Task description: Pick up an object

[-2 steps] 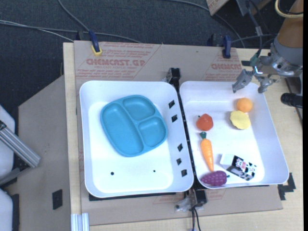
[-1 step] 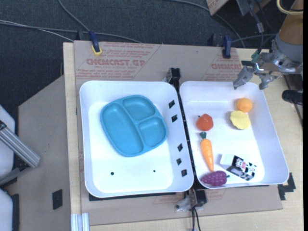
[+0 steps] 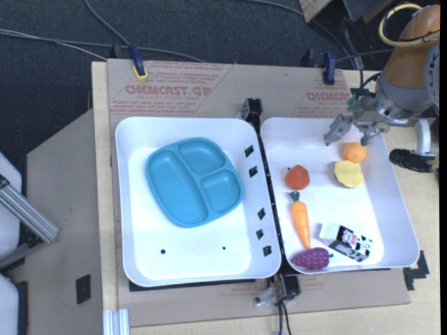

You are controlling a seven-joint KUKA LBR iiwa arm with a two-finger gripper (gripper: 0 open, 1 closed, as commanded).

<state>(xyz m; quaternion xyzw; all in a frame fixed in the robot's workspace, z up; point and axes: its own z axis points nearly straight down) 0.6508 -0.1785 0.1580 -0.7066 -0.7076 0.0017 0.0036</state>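
Camera view: "CHEMCAST GP" on board [image 3: 167, 89]

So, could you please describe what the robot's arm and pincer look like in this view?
The arm is bulky and rounded, with an orange band above a grey wrist section. A pale yellowish cable loops beside it. The pincer is small, grey metal, with two slim fingers.

the arm [image 3: 412, 40] runs off the top right edge, so most of it is cut off. the gripper [image 3: 355, 130] is kinda blurry and can't tell how its fingers are set. that little black and white thing [image 3: 349, 241] in the right bin [image 3: 401, 208] is too small to identify, and the purple grapes [image 3: 310, 259] sit over the bin's near rim, hiding a bit of it.
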